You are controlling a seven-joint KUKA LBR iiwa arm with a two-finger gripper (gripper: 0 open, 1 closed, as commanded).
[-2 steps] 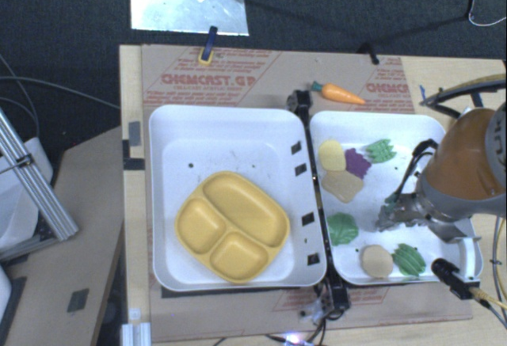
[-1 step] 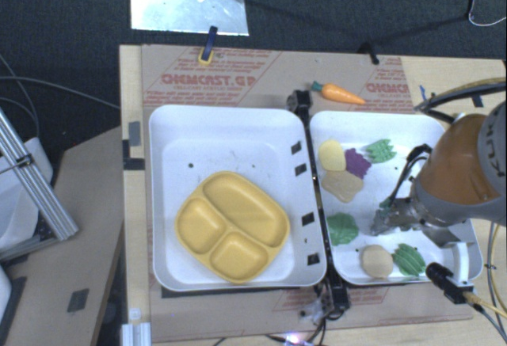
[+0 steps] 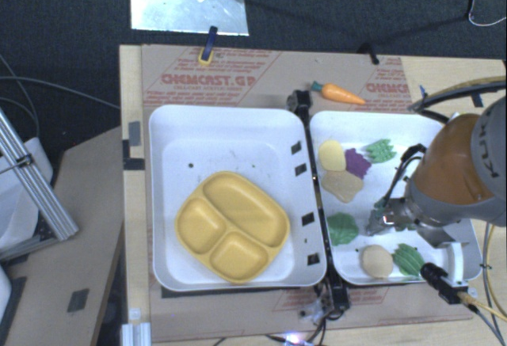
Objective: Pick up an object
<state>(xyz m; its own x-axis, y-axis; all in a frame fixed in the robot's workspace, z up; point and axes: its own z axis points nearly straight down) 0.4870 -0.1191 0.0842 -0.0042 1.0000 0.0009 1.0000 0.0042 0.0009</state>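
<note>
In the lower right of the frame, reached down into the right bin (image 3: 372, 116) with the gripper (image 3: 381, 219), from the frame's right edge. Hung close above the bin floor, between a green piece (image 3: 342, 227) on its left and a green leaf (image 3: 409, 259) below and to its right. Could not tell whether clenched or released; saw nothing clearly held.

Found the likely targets all in that bin: a beige round piece (image 3: 377, 261) just below the gripper, a beige slice (image 3: 342, 186) up and to its left, and further up a yellow piece (image 3: 332, 155), purple grapes (image 3: 357, 163) and a second green leaf (image 3: 379, 150). Judged the gripper placed so low and central in order to try for one of the nearest pieces, probably the green piece or the beige round piece.

Noted a carrot (image 3: 338, 93) outside the bins, on the cardboard above them, likely out of play. Saw a yellow divided tray (image 3: 231, 226) in the left bin (image 3: 230, 111), well apart from the gripper.
</note>
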